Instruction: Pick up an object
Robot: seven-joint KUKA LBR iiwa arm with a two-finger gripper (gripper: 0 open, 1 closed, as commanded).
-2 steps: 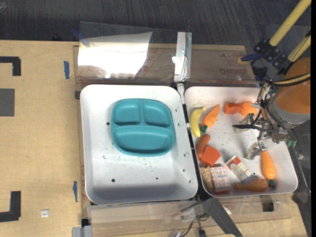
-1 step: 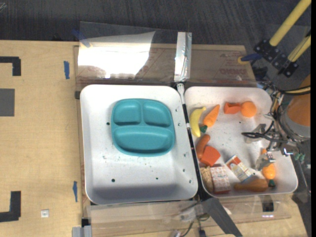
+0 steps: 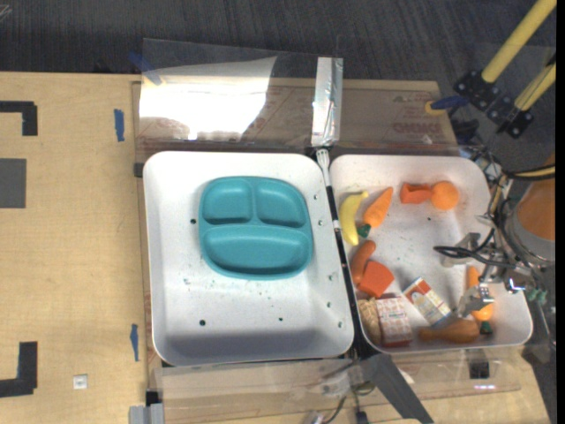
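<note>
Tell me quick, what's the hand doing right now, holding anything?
Hand: low over the right bin, near the toy food; open or shut cannot be told, and nothing visibly held.

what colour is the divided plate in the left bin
Teal, seen in the camera view: the divided plate.

Two white bins: the left bin (image 3: 168, 237) holds one teal divided plate (image 3: 256, 226); the right bin (image 3: 459, 168) holds one banana (image 3: 351, 216), two small cartons (image 3: 395, 318) and several orange toy foods (image 3: 378, 208).

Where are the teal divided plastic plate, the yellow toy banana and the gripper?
Teal divided plastic plate (image 3: 256, 226), camera view: ridge where its compartments meet.
Yellow toy banana (image 3: 351, 216), camera view: middle of its curved body.
Gripper (image 3: 481, 299), camera view: between the fingertips.
</note>
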